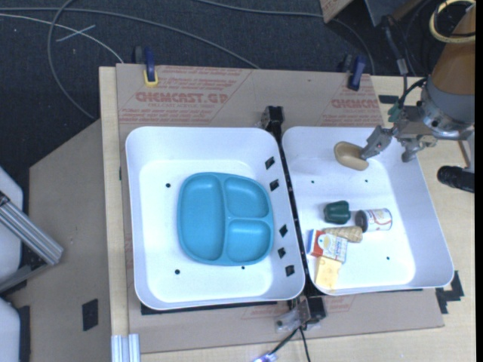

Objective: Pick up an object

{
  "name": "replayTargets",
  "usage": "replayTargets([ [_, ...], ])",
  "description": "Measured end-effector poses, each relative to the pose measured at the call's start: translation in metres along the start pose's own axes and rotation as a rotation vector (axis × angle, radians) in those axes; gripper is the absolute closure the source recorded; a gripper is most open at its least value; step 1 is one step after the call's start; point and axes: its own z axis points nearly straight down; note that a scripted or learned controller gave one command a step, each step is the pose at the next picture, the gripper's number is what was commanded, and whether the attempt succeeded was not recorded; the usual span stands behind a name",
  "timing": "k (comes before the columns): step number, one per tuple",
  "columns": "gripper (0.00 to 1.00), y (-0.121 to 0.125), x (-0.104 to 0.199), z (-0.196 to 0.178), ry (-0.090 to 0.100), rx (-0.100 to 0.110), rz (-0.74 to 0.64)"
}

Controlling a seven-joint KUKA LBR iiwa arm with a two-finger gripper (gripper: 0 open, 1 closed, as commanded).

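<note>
Camera view showed you the gripper (389, 143) with fingers spread, empty, beside the tan bread piece (349, 156) near the right bin's (423, 202) back edge; it looked light, firm; take its narrow sides.

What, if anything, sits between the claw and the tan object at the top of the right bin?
Nothing visible. The claw hangs right beside the tan object, at its right end, with bare bin floor around them. The other items lie lower in the right bin.

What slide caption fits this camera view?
KUKA arm's gripper poised beside a tan object in the right bin; blue divided plate in the left.
</note>
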Motion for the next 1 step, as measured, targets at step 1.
replayTargets([
  [1,0.0,0.0027,0.0002,-0.007,-0.003,-0.013,-0.003],
])
